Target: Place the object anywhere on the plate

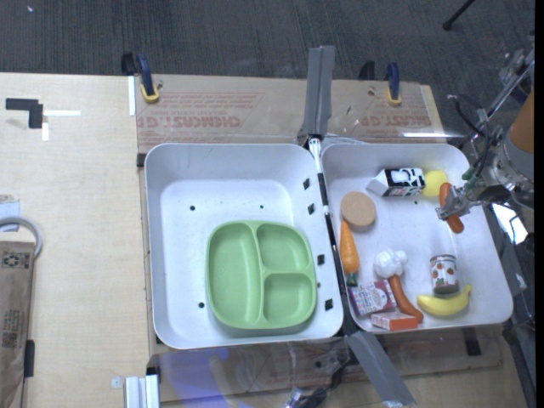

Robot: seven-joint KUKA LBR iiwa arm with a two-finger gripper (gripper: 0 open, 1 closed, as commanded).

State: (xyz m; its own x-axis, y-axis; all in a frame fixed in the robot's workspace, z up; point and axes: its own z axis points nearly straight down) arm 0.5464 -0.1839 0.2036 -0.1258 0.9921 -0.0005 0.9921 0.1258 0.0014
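Observation:
A green three-compartment plate (218, 272) lies in the left white bin (174, 185), toward its front right. Over the right bin's far right side, my gripper (452, 206) is shut across a small orange-red sausage-shaped piece (457, 223). The ends of that piece stick out above and below the fingers. It hangs next to the yellow lemon (434, 182), roughly 200 pixels right of the plate.
The right bin (500, 262) holds a cow-patterned carton (398, 181), a tan disc (359, 210), a carrot (348, 246), a white mushroom-like toy (388, 264), a can (443, 273), a banana (445, 303), a sausage (403, 296) and small boxes (371, 298). A grey divider (320, 92) runs between the bins.

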